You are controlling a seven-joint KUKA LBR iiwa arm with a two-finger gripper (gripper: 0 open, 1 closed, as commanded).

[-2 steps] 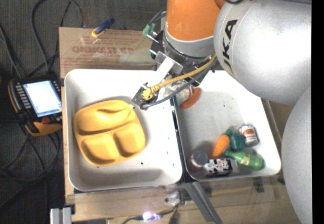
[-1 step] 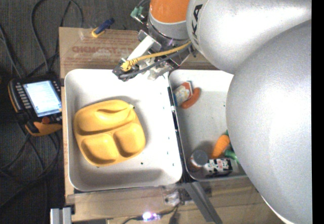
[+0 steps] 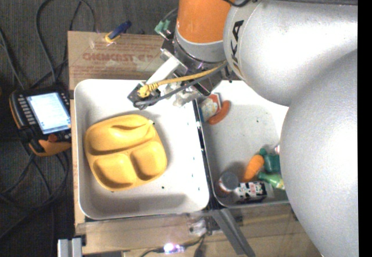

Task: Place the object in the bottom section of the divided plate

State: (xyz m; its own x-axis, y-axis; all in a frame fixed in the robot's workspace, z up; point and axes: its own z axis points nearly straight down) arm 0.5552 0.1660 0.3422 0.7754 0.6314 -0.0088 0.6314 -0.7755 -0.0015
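The yellow divided plate lies in the left white bin, with one long section at its far side and two smaller sections at its near side. All three sections look bare. My gripper hangs under the orange wrist band, over the wall between the two bins near their far edge. A small red-and-orange object lies in the right bin, just right of the gripper. I see nothing held.
At the right bin's near end lie an orange carrot, a green item, a small round can and a black-and-white carton. A cardboard sheet lies behind the left bin. A pendant screen sits left.
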